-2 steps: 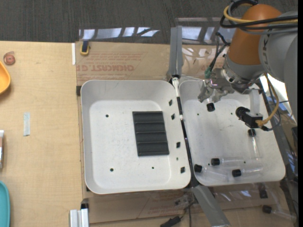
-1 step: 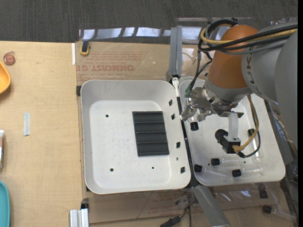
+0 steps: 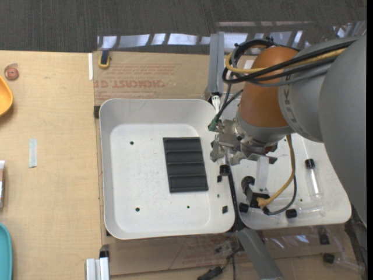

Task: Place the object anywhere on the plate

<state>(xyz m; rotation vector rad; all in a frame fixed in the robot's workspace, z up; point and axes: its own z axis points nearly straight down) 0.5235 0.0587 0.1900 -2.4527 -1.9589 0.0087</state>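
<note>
Dark carpet runs along the top, and below it a pale wooden desk (image 3: 52, 214) carries a sheet of cardboard (image 3: 151, 77) with two white bins on it. The grey arm (image 3: 332, 92) comes in from the view's right, its orange band (image 3: 265, 92) bulging above the wrist. It bends down steeply, so the wrist points at the seam where the two bins meet. Yellow and black cables (image 3: 280, 200) loop from the wrist over the right bin (image 3: 332, 212). The claw (image 3: 223, 155) hangs at the left bin's (image 3: 116, 174) right rim, seen from above and crowded by brackets; I cannot tell whether it is released or clenched, and nothing shows within it.

The object (image 3: 185, 164) is a black rectangular slab with four raised ribs across it, lying flat with its long side running up and down the view. It rests on the left bin's floor, near the claw on its left and apart from it, at about the same height in the view. Far left of the claw, an orange dish (image 3: 3, 101) pokes in at the desk's edge.
</note>
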